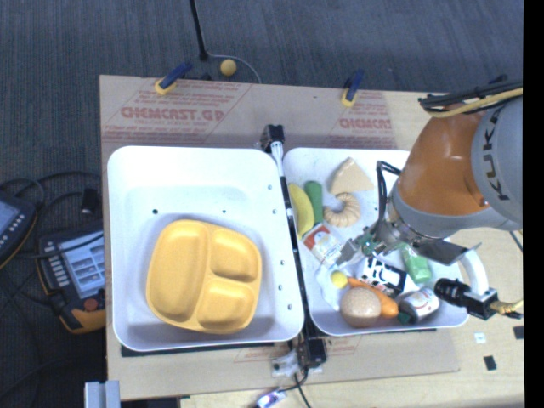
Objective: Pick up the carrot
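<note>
The carrot is a small orange piece lying near the front of the right bin. It rests against a tan, potato-like lump. My gripper hangs over the middle of this bin, a little behind and to the left of the carrot, and apart from it. The orange-banded wrist hides the bin's right rear part. The carrot is not in the gripper.
The right bin also holds a banana, a green cucumber, a tan wedge, a curled pastry, a red-and-white packet and a green item. A yellow divided tray lies in the left bin.
</note>
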Available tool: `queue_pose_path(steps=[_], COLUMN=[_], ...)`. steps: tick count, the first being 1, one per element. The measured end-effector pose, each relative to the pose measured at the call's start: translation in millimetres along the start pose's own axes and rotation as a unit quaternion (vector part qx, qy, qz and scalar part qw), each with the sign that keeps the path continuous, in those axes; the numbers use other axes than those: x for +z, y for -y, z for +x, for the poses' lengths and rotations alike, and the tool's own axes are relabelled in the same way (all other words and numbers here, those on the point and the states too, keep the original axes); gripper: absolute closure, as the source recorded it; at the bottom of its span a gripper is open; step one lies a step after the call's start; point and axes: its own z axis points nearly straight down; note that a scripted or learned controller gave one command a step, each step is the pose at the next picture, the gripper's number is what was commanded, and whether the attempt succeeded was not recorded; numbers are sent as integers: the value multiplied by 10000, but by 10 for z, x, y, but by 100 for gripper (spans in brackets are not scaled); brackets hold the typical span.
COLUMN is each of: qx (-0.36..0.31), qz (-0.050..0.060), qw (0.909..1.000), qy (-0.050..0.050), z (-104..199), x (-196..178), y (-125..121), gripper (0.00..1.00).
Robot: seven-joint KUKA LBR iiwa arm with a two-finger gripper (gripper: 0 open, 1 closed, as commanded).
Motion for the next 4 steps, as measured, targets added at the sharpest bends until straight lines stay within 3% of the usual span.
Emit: queue_pose_path(steps=[1,2,3,4], qx=[6,73,-1299,-1313], qz=[14,-94,-106,-101], qw=[10000,9999,9914,9912], qy=[-7,46,115,90], z=[-1,-461,-522,-513], x=[12,763,1032,912], y=[9,135,141,129], gripper=[0,0,0,100])
